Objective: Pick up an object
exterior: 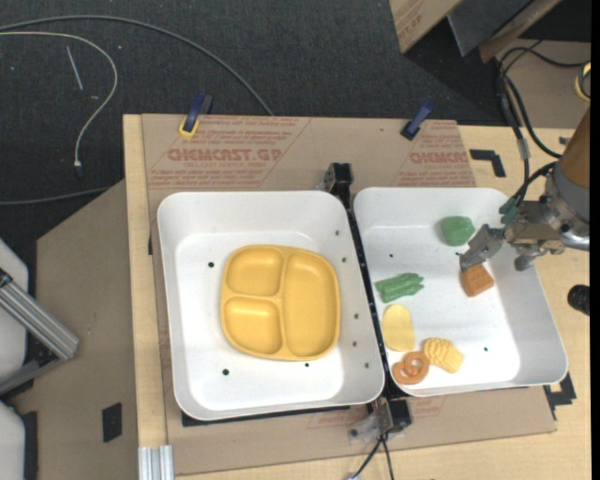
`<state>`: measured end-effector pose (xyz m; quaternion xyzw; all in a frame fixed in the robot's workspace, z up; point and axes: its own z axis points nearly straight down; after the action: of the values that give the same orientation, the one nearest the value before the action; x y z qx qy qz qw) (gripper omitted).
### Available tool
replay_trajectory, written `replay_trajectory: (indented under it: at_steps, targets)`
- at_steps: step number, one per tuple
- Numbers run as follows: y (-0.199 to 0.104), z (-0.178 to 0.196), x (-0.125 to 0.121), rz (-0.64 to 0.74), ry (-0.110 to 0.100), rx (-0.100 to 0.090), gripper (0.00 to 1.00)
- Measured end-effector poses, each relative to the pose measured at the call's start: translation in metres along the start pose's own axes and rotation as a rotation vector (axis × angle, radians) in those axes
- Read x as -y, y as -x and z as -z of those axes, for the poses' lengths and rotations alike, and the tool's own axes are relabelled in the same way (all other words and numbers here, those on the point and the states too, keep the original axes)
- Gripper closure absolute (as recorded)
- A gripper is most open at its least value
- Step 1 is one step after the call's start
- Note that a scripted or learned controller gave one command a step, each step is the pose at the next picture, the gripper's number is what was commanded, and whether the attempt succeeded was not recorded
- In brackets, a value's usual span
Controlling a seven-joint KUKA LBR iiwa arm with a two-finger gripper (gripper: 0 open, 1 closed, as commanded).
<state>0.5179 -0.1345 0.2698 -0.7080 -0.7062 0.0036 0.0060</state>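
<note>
Bright, even overhead light; the white bins (187, 281) nearly blow out. Shadows stay soft and short. Focus is slightly soft throughout, darkest toward eleven o'clock.

Dark grey carpet floor (281, 56) with a thin pale cable (98, 103) looping over it. The bench (281, 155) is topped with printed cardboard, held by two blue clamps (195, 112) at the far edge. Cardboard boxes (422, 23) sit top right.

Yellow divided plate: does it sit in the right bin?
No, the yellow divided plate lies in the left white bin; the right white bin holds small toy foods.
</note>
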Motion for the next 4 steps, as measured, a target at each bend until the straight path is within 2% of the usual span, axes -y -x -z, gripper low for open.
replay_trajectory:
  at_steps: [1,3,4]
  targets:
    - [0.000,0.004,-0.002,0.003,0.009,0.002,0.00]
    - [0.007,-0.118,-0.014,0.002,0.003,0.000,0.00]
    - [0.007,-0.181,-0.007,0.002,0.002,-0.001,0.00]
